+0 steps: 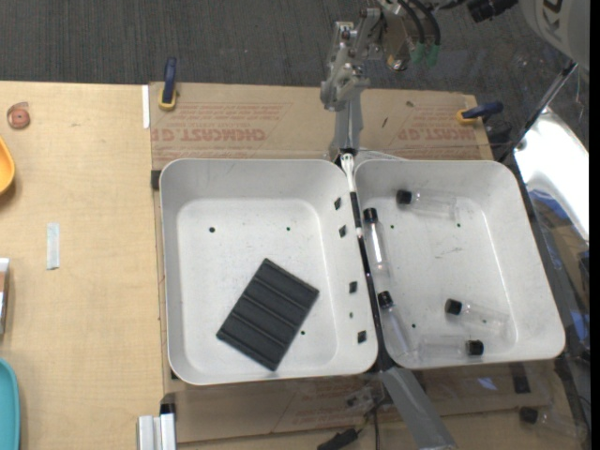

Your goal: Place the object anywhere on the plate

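Gripper (349, 59): hangs above the bins' far edge; whether parted or together, I cannot tell. Clear plastic tubes with black caps (478, 315): lie in the right white bin (525, 242), near corner and left wall; I judge them light, stiff, slippery, best pinched mid-barrel. Dark ribbed rectangular plate (269, 313): left white bin (187, 251), near edge.

Below and left of the grey metal tool (349, 59), a dark grey ribbed plate (269, 313) lies in a white bin (187, 204). Clear tubes (black-capped) (469, 313) sit in the white right bin (525, 251). Tan surface (84, 204).
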